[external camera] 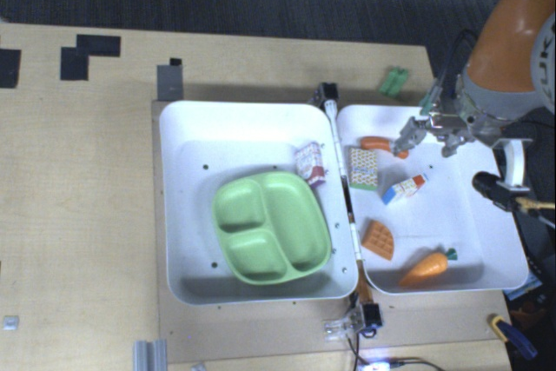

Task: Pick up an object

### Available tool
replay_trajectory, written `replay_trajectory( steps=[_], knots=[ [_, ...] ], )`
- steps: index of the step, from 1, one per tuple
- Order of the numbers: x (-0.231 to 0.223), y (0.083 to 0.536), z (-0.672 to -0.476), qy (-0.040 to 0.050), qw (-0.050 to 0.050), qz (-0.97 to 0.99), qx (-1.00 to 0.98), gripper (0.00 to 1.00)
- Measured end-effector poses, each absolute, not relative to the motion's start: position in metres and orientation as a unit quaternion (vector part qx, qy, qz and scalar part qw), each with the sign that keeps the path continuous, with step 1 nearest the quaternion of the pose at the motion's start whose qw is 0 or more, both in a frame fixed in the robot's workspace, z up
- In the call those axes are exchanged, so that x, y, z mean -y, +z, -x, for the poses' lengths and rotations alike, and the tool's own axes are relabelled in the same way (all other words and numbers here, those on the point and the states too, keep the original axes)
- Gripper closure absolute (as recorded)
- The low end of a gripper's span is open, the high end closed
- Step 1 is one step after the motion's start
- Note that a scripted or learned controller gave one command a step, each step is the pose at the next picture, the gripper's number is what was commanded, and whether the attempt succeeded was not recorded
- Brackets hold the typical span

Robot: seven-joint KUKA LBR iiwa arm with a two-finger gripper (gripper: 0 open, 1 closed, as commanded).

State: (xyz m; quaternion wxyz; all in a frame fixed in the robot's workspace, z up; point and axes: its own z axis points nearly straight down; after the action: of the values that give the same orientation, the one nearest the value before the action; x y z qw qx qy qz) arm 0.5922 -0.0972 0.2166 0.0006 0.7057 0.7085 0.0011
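Note:
My gripper (430,137) hangs over the back of the right bin (486,230), open, with nothing between its fingers. Its left fingertip is just right of an orange sausage-shaped toy (376,144). Below that lie a patterned packet (364,168) and a small blue, white and red tube (404,188). A waffle piece (378,239) and a toy carrot (426,267) lie near the bin's front. In the left bin (187,187) rest a green divided plate (271,226) and a small red-and-white wrapper (309,162).
The ridge between the two bins (344,187) runs just left of the packet and waffle. A green object (393,82) lies on the bench behind the right bin. The arm's grey and orange body (512,48) fills the upper right.

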Motion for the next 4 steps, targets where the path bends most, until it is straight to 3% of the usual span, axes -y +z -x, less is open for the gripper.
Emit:
replay_trajectory(
  steps=[1,2,3,4],
  knots=[
    [0.09,0.099,-0.627,0.0045,0.005,-0.706,-0.708,0.0],
    [0.089,0.11,-0.629,0.0071,0.006,-0.706,-0.709,1.0],
    [0.089,0.11,-0.629,0.0069,0.006,-0.706,-0.708,0.0],
    [0.088,0.121,-0.63,0.0086,0.007,-0.705,-0.709,1.0]
  ],
)
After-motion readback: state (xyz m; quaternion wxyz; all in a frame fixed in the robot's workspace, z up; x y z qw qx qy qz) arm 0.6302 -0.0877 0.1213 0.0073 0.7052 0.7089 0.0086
